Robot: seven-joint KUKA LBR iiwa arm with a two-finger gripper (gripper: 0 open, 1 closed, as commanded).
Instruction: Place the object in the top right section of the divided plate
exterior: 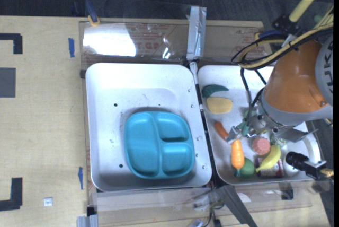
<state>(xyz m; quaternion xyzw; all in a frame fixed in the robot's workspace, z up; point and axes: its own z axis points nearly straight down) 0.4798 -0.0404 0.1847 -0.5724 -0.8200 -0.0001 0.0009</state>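
Leftmost, the blue divided plate (159, 142) is lying in the left bin (100, 93), with its one long section on the left and two smaller sections on the right; the far one of those two is the target. Moving right, the right bin (225, 75) is holding a heap of toy food: a dark green piece (212, 89) at the far end, a pale yellow lump (220, 105) just beside it, a small orange stick (221, 129), a carrot (238, 152) with a green ball (245, 168) at its near end, a pink round slice (260, 145) and a banana (269, 158).

The gripper (258, 124) is hanging over the middle of this heap, close above the carrot and the pink slice. Which piece it is going for is hard to say from here, and I cannot tell how its claw is set, since the wrist is blocking the tips.

These pieces are probably light, hollow plastic, stiff and rather slick, so they are likely rolling or skidding away under a glancing touch. The carrot seems best taken across its thick middle, the banana across its curve. Crowding is making a clean pinch awkward.
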